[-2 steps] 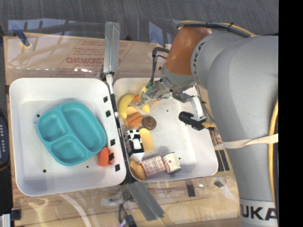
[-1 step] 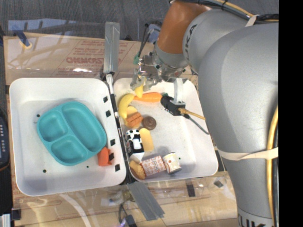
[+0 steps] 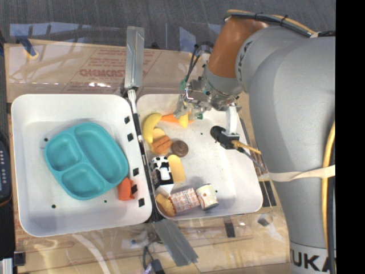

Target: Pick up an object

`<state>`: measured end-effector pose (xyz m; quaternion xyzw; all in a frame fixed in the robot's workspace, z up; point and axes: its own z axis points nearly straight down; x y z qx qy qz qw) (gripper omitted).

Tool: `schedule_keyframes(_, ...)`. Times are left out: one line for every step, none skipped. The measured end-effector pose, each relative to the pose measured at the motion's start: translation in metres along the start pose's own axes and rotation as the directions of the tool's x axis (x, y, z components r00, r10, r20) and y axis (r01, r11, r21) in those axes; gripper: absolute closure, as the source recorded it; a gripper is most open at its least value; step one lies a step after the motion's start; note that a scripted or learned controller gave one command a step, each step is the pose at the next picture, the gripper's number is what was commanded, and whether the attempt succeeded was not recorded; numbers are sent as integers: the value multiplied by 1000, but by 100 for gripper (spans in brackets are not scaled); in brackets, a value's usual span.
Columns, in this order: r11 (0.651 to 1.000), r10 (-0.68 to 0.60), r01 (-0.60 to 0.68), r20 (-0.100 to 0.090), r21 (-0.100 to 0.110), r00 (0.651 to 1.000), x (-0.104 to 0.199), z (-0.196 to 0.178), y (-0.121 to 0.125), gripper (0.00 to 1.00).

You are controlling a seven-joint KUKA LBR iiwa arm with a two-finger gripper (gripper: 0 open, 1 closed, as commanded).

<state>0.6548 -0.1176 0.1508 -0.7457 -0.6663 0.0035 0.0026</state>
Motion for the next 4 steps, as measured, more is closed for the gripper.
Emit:
schedule_keyframes(999, -48, 48, -2, -12, 999, 16, -56, 0, 100)
schedule_keyframes(999, -53, 53, -2, -5, 999, 30, -52, -2, 100)
schedule_keyframes(922, -388, 388, -1, -1, 922, 12, 32, 0, 100)
schedule_keyframes(992, -125, 125, -1, -11, 992, 87, -43, -8, 100)
